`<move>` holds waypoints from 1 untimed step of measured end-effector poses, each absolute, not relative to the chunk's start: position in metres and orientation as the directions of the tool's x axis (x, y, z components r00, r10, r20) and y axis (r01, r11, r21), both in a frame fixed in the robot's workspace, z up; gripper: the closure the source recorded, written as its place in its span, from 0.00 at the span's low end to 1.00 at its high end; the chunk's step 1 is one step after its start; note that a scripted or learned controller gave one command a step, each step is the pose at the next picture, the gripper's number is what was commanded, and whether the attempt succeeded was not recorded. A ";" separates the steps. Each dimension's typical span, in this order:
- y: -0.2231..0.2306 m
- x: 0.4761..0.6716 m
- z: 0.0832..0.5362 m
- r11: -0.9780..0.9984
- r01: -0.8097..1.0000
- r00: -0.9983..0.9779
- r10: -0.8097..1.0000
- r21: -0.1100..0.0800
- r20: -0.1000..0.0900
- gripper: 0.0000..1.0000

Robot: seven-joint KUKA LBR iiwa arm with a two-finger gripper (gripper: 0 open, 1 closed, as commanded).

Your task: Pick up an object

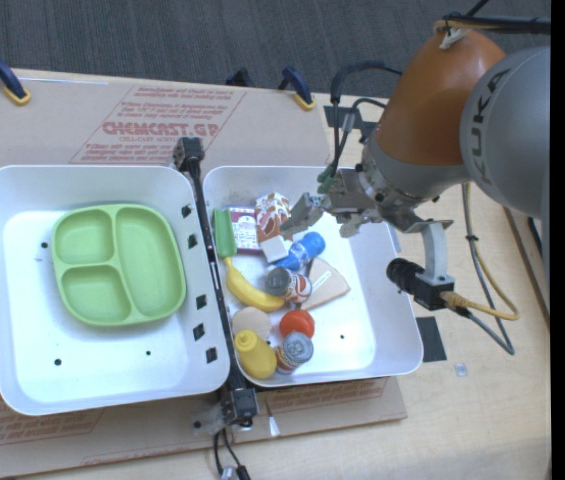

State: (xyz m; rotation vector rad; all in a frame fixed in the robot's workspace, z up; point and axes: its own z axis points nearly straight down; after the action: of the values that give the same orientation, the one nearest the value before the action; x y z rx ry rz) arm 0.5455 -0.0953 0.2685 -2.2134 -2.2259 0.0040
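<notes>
From above, a cardboard-covered bench (142,118) on grey carpet bears two white bins. The right bin (387,333) holds a banana (252,290) amid clutter; the gripper (307,211) hovers over its upper part; finger state cannot be told.

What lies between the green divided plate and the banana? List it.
In the camera view, between the green divided plate and the banana lie bare bin floor and the two bins' adjoining rims with black clips.
</notes>
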 end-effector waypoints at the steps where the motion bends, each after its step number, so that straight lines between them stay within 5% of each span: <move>1: -0.095 0.545 0.268 0.006 1.000 -0.006 1.000 -0.004 0.000 0.00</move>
State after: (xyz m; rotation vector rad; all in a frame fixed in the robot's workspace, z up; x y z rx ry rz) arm 0.5455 -0.0953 0.2685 -2.2134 -2.2259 0.0040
